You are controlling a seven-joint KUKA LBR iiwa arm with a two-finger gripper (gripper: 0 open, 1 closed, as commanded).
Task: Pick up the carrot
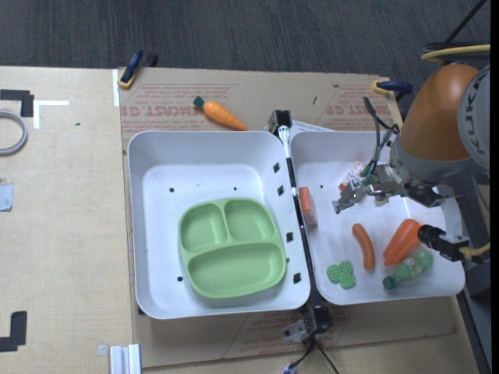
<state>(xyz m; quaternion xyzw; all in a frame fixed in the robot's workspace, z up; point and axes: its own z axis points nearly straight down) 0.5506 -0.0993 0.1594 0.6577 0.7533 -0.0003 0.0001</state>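
Note:
An orange carrot point(221, 114) with a green top lies on the cardboard behind the left bin, outside both bins. A second orange, carrot-like cone point(401, 240) lies in the right bin point(327, 150) near its right wall, with a green leafy piece point(408, 269) just in front of it. My gripper point(348, 199) hangs low over the middle of the right bin. It is to the left of the orange cone and apart from it. Nothing shows in its grasp.
The right bin also holds a red-orange sausage point(363, 245), a small green toy point(341, 274) and a small orange-and-white block point(306, 206) by the left wall. A green divided plate point(232, 247) sits in the left bin point(156, 209). A clamp point(281, 121) stands where the bins meet.

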